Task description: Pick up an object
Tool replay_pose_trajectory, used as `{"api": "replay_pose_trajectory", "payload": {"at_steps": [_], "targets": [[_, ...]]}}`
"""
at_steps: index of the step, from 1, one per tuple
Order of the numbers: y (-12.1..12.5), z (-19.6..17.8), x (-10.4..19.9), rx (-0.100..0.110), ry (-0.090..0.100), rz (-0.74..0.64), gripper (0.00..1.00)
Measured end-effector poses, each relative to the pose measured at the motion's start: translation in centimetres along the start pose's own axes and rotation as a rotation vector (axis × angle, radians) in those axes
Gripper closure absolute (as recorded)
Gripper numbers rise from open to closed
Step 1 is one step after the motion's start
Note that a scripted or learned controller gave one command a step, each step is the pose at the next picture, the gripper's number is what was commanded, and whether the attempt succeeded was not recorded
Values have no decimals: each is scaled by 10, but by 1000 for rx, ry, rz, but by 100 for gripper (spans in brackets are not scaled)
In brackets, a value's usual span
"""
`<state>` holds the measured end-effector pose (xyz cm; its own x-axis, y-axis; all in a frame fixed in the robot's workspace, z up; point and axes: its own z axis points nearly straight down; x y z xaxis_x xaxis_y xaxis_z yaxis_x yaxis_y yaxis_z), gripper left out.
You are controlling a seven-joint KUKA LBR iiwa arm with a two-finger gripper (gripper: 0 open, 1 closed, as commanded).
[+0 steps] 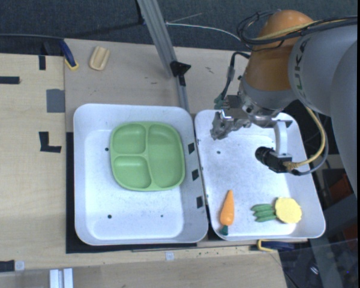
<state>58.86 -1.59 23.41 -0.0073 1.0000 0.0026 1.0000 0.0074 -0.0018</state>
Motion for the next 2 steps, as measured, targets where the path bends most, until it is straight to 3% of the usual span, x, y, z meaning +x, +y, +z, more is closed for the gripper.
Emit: {"api": "replay_pose_trajectory", "payload": {"at_steps": [2], "targets": [[-45, 3, 104, 3, -1, 1, 100]]}}
